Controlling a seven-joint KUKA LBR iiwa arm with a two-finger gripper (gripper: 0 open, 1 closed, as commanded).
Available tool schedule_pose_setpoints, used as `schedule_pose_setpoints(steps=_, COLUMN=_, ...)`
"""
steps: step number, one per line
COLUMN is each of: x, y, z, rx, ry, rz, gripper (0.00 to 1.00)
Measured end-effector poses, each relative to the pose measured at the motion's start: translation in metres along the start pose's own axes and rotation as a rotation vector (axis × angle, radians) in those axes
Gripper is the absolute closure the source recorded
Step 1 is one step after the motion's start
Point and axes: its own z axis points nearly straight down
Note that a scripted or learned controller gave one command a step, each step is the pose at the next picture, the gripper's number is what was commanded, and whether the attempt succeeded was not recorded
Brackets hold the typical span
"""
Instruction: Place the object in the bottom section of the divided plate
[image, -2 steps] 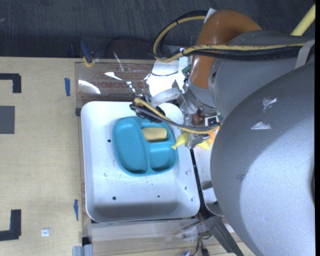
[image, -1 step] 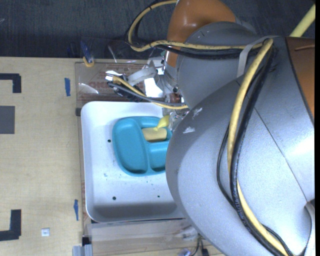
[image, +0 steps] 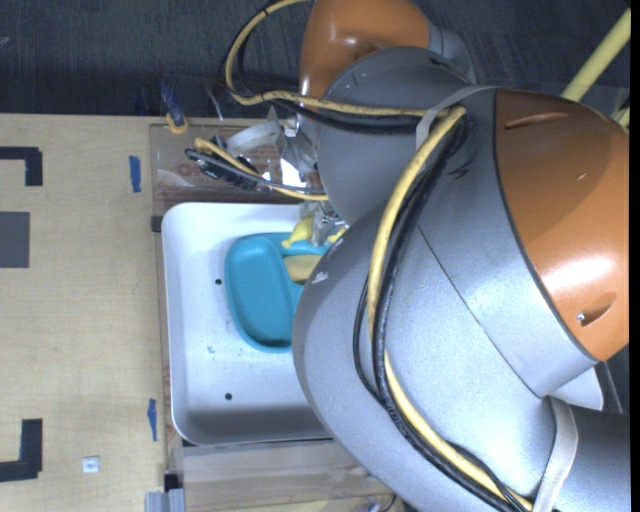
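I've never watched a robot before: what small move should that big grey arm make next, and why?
Probably a short lift straight up. The grey arm covers much of the white bin and part of the blue plastic plate, beside a yellow object; rising would uncover the plate's sections.

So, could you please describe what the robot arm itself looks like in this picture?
The arm has rounded, matte grey metallic segments with glossy orange caps at the joints. A yellow cable and a black cable run together along its housing, looping over the top.

Bulky grey arm (image: 470, 330), orange bands, yellow cable (image: 385, 250).
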Motion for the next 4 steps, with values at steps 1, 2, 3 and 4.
schedule_pose_setpoints(steps=1, x=0.013, y=-0.049, z=0.003, rx=0.002, ry=0.004, rz=-0.012, gripper=1.0)
schedule_pose_setpoints(steps=2, x=0.013, y=-0.046, z=0.06, rx=0.0, ry=-0.004, rz=-0.054, gripper=1.0)
schedule_pose_setpoints(steps=3, x=0.016, y=-0.05, z=0.126, rx=0.003, ry=0.005, rz=-0.211, gripper=1.0)
schedule_pose_setpoints(steps=4, x=0.017, y=-0.051, z=0.114, rx=0.002, ry=0.005, rz=-0.216, gripper=1.0)
